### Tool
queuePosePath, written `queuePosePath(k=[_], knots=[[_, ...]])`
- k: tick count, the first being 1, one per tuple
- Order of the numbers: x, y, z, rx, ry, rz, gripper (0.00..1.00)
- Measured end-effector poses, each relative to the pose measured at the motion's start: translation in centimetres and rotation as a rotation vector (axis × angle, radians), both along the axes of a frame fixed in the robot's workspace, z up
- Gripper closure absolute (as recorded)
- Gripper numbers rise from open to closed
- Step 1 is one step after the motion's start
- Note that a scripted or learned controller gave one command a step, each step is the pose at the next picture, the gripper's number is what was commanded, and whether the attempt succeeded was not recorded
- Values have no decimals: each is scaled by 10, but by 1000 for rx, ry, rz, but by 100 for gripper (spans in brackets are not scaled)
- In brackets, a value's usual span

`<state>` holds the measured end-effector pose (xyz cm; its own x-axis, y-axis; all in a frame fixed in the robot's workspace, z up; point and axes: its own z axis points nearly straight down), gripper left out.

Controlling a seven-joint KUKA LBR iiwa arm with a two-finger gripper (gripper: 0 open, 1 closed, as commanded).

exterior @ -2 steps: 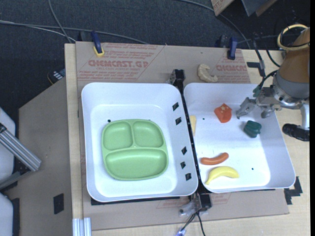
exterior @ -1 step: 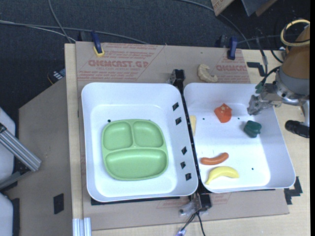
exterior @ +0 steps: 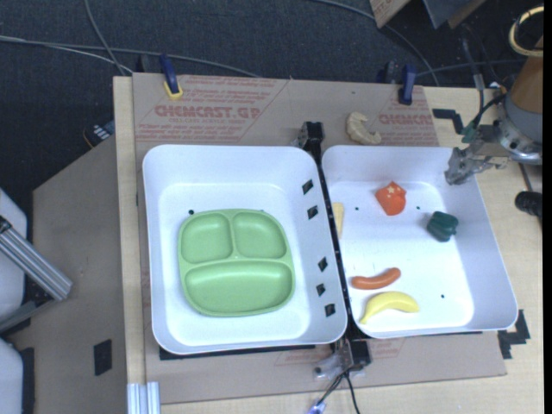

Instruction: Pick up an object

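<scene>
Your candidates sit in the right bin (exterior: 483, 257): orange piece (exterior: 391, 198), green piece (exterior: 442, 225), sausage (exterior: 376, 278), banana (exterior: 389, 304); they look like light, stiff, slick plastic toys, so pinch across the narrow middle. Gripper (exterior: 460, 170) hovers at the bin's far right rim near the green piece, touching nothing. You can't tell its opening from here.

A single fixed camera looks down at a slant from above the table (exterior: 216, 102), far enough to frame both white bins (exterior: 164, 231), left and right, whole.
</scene>
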<state>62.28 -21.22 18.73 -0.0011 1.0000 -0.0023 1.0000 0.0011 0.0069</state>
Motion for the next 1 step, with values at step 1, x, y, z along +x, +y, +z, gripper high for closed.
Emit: queuePosePath(k=[1], knots=[[8, 7, 50, 0, 0, 1, 100]])
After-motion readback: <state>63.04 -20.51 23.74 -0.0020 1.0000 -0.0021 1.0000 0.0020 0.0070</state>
